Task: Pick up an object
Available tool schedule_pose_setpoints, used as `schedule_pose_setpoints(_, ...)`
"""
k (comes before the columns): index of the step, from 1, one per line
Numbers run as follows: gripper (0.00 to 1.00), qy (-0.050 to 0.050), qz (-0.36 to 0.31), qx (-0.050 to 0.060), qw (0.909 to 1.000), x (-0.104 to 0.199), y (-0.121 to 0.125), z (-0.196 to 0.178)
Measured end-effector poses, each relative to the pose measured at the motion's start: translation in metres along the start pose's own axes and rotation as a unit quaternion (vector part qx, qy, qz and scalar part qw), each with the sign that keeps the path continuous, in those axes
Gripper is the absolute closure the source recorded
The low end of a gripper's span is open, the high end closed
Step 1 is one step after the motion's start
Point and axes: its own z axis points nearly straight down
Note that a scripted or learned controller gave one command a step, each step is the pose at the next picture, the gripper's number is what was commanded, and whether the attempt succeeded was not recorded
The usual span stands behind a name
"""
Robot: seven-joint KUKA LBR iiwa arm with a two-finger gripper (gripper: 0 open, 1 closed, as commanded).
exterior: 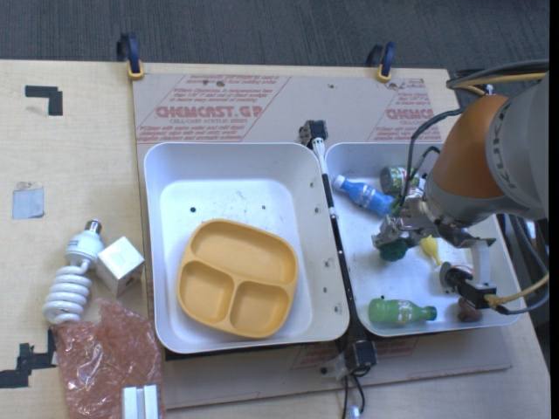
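Observation:
My gripper is low inside the right bin, reaching in from the right. A dark teal object lies directly under its tip, touching or nearly touching it. Just behind the gripper are a blue bottle and a small green-grey can. A yellow piece sits to its right. At the front of the bin lies a green bottle on its side, with a small brown object in the front right corner.
The left bin holds an orange divided tray. Left of the bins on the bench lie a spiral light bulb, a white cube and pink bubble wrap. Clamps hold the board at the back.

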Motion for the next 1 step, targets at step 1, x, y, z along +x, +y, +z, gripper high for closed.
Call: schedule_pose_setpoints(1,1.00,0.000,0.002,0.001,1.0000,0.0048,-0.0601,-0.0775)
